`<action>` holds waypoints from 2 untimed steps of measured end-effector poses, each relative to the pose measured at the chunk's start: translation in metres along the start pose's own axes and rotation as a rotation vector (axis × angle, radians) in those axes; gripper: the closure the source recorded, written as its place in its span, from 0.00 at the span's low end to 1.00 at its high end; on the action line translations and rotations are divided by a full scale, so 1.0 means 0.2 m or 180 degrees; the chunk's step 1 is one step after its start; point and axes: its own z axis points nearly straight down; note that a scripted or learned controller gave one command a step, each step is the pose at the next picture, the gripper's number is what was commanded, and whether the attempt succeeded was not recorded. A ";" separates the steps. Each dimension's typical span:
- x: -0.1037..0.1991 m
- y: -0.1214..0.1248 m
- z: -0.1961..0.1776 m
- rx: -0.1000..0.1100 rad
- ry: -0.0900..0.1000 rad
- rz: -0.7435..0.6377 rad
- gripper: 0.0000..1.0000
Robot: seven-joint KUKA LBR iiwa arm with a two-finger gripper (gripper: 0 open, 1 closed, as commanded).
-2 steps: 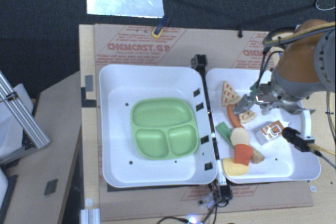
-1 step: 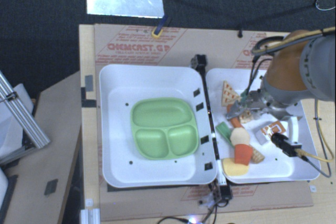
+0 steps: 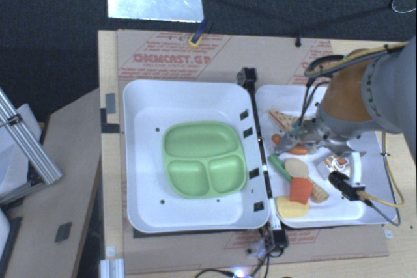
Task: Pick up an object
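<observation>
Small toy food pieces lie clustered in the right white bin (image 3: 371, 205): a tan triangular slice (image 3: 281, 118) near its upper left, a green pod (image 3: 279, 166) along the left wall, a pale round piece (image 3: 296, 168), an orange-red block (image 3: 300, 190) and a yellow wedge (image 3: 291, 208) by the bottom edge. The gripper (image 3: 298, 135) hangs low over the slice and the pod; its opening cannot be told. The left white bin (image 3: 143, 107) holds a green three-compartment plastic tray (image 3: 202, 158) at its middle, with bare floor all round it.
</observation>
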 end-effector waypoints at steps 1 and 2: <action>0.00 0.01 -0.06 -0.0012 -0.0001 0.0000 1.00; -0.02 0.04 -0.29 -0.0021 -0.0005 -0.0009 1.00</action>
